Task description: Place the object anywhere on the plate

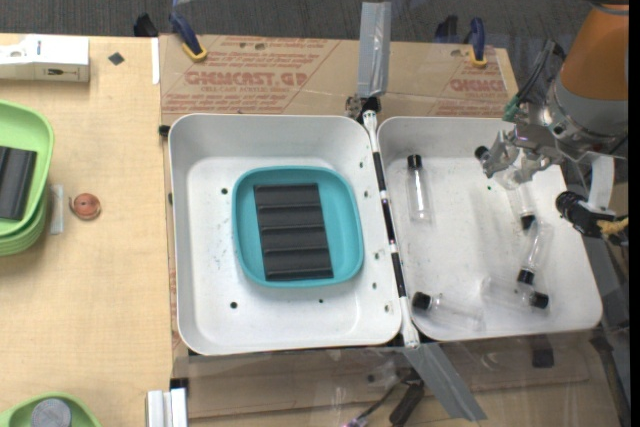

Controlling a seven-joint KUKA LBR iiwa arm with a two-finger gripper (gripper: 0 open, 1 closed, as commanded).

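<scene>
Reaching in from the right, the arm (595, 65) hangs its tool (515, 165) — grip state unreadable — above the right bin (560, 315).

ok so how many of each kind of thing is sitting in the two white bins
clear tubes with black caps: 5, all in the right bin
teal plate: 1, left bin
dark ribbed block on the plate: 1
total: 7
</scene>
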